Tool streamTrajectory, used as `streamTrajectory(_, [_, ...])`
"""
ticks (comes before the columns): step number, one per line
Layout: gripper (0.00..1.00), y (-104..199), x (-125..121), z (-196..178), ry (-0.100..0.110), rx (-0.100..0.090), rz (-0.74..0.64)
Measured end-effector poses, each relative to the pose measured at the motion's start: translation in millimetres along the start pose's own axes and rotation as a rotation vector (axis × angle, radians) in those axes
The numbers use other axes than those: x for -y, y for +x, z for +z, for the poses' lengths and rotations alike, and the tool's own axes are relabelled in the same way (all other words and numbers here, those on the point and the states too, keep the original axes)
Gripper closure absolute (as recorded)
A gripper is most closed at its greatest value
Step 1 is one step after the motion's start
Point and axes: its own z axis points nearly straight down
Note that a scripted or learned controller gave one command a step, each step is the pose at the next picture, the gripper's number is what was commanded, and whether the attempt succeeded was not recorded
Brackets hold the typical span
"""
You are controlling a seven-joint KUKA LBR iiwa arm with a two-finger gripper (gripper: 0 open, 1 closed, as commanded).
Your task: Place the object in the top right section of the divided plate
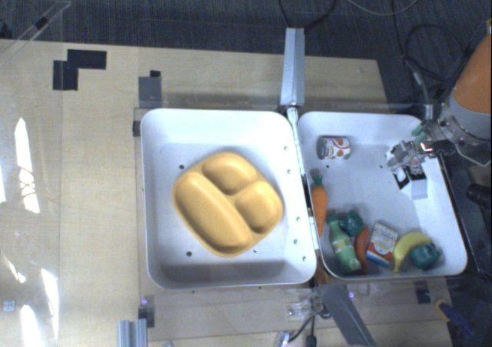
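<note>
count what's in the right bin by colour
Orange: 1, carrot
Yellow: 1, banana
White with red: 2, can, carton
Green or teal: 3
Red-orange: 1, piece, partly hidden
Total: 8, as far as the pile shows

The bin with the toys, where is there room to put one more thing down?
In the right bin, the bare white floor lies in the middle, between the can at the back, the carrot on the left and the gripper on the right. The front is crowded: green toys, a small box and the banana sit packed together.
</note>
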Motion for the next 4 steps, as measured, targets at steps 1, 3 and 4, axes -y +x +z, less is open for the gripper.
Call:
streamTrajectory(1, [1.00,74,40,-9,0.000,-0.002,-0.074])
streamTrajectory(3, [1.00,144,56,-16,-0.001,-0.003,-0.103])
streamTrajectory(4, [1.00,222,40,-27,0.000,-0.004,-0.159])
